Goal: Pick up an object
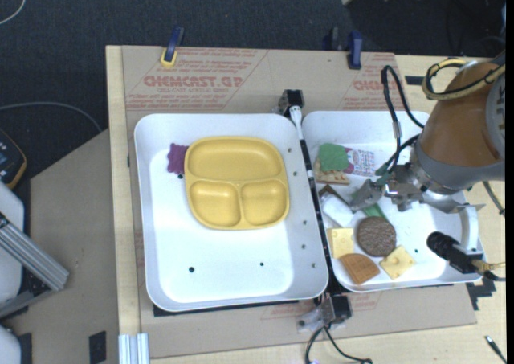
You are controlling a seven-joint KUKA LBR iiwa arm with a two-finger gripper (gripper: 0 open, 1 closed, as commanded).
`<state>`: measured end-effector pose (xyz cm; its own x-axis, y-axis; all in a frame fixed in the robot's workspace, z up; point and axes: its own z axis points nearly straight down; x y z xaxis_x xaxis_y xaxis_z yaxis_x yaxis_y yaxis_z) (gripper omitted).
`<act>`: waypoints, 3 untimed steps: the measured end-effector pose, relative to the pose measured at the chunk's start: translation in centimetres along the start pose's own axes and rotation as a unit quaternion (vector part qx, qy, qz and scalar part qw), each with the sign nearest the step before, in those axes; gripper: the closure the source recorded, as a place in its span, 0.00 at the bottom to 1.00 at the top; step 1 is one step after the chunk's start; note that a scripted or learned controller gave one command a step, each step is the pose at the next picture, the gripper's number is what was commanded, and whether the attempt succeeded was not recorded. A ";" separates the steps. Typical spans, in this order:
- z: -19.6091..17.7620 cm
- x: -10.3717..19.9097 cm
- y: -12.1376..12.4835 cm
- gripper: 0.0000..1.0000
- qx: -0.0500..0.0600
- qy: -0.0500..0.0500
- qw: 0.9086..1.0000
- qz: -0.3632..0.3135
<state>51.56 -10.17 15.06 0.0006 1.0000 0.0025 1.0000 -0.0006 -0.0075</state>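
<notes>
The gripper [371, 194] is hanging over the right bin [365, 123], among toy food: a brown patty [376, 235], cheese pieces [397, 262] and a green block [332, 156]. Whether its grip is apart or together cannot be told. A yellow divided plate [237, 181] is lying in the left bin [225, 274].

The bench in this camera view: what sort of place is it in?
Probably a robotics lab. A grey arm reaches over two white bins holding toy food, on a clamped cardboard sheet, with loose cables on dark carpet.
</notes>
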 end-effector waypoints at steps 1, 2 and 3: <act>4.2 0.0 0.0 0.00 -0.001 0.000 1.000 0.000; 6.6 0.0 0.1 0.00 -0.003 -0.001 1.000 0.000; 5.3 -0.2 0.2 1.00 -0.007 -0.003 1.000 0.001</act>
<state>51.75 -10.32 9.73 0.0033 1.0000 -0.0033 1.0000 -0.0033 0.0064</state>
